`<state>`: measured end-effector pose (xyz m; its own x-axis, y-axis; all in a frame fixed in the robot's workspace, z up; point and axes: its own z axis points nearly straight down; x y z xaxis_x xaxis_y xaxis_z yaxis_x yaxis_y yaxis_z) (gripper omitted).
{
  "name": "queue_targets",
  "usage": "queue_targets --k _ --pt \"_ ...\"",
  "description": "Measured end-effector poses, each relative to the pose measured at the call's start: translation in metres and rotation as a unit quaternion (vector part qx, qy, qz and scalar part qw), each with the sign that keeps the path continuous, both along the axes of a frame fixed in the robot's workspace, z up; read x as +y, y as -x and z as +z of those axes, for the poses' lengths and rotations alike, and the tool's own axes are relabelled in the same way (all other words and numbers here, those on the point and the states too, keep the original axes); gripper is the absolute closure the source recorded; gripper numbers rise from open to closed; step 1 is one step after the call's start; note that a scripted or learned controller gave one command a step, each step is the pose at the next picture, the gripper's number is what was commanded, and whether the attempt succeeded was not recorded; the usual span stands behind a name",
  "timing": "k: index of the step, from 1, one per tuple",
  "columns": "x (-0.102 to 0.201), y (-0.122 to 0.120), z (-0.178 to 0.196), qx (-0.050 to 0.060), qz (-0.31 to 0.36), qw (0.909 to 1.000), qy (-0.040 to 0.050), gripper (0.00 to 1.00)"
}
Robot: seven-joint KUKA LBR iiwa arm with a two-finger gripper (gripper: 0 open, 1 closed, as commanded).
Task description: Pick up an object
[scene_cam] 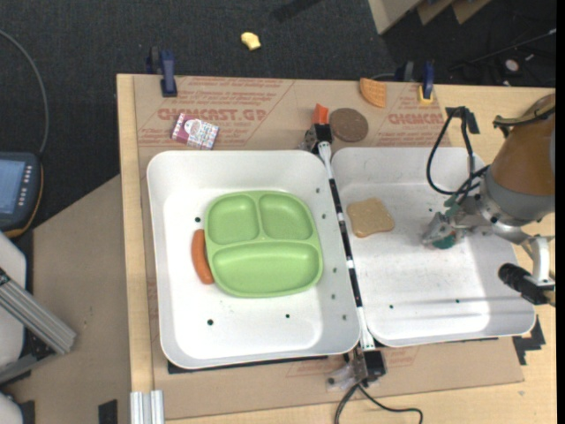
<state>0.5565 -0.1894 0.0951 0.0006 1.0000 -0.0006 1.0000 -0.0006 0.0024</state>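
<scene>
A tan slice of toast [370, 217] lies flat in the right bin [415, 312], near its left wall. My gripper [439, 233] hangs low over the right bin's right half, to the right of the toast and apart from it. Its tip looks teal and grey, and nothing shows between its fingers. In the left bin [177, 263] sits a green divided plate [262, 243], with an orange hot dog [202, 256] lying against its left rim.
On the bench behind the bins lie a brown round cookie [349, 124], an orange wedge [373, 92], a small pink-and-white packet [194, 131] and blue clamps [165, 69]. A black cable loops above the right bin. The arm's body fills the right edge.
</scene>
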Motion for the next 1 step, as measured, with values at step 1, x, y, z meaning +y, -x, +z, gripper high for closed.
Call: queue_targets --k 1 --pt "0.0722 -0.0579 -0.0023 -0.002 0.004 1.0000 -0.0003 1.00"
